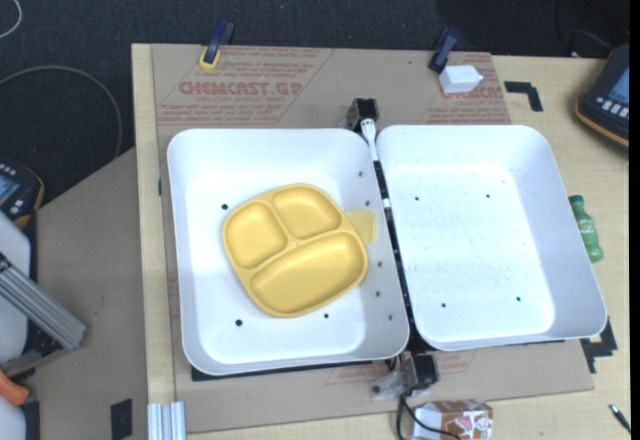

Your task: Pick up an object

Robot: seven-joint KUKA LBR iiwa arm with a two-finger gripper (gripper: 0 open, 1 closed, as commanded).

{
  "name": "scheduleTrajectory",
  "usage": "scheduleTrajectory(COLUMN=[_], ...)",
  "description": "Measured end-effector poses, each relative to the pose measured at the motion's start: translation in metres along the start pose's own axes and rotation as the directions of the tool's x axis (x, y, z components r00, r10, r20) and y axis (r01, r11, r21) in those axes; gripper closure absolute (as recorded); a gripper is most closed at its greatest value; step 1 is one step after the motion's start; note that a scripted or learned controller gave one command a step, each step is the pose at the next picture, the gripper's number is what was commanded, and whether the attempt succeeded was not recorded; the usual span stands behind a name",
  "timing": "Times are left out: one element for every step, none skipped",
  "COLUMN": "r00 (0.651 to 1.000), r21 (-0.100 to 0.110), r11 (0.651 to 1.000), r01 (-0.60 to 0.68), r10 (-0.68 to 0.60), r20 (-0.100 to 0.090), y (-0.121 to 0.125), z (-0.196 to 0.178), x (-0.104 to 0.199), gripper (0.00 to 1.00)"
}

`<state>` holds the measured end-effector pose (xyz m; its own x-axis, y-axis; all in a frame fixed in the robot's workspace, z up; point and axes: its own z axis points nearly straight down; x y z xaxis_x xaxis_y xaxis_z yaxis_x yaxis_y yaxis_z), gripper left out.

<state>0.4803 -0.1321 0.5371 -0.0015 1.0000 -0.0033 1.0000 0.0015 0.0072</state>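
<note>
Yellow divided plate lies flat in the left bin, a little toward that bin's inner edge; right bin beside it.

Finger state: cannot tell. Judgement: the plate is broad and shallow, so a centre grab would likely slip. Better to descend on a raised rim or a divider ridge, jaws straddling it, well off the bin wall, then lift straight and slowly.
</note>
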Motion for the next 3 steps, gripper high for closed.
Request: scheduleTrajectory(r00=[1.000, 1.000, 1.000], r21=[0.021, 0.001, 0.015], r11=[1.000, 1.000, 1.000], r01=[-0.002, 0.000, 0.013], r10=[0.002, 0.000, -0.013], r20=[-0.006, -0.001, -0.007], y=[-0.003, -0.001, -0.002], z=[0.126, 0.108, 0.165], x=[0.015, 0.014, 0.145], gripper=[1.00, 1.00, 1.00])
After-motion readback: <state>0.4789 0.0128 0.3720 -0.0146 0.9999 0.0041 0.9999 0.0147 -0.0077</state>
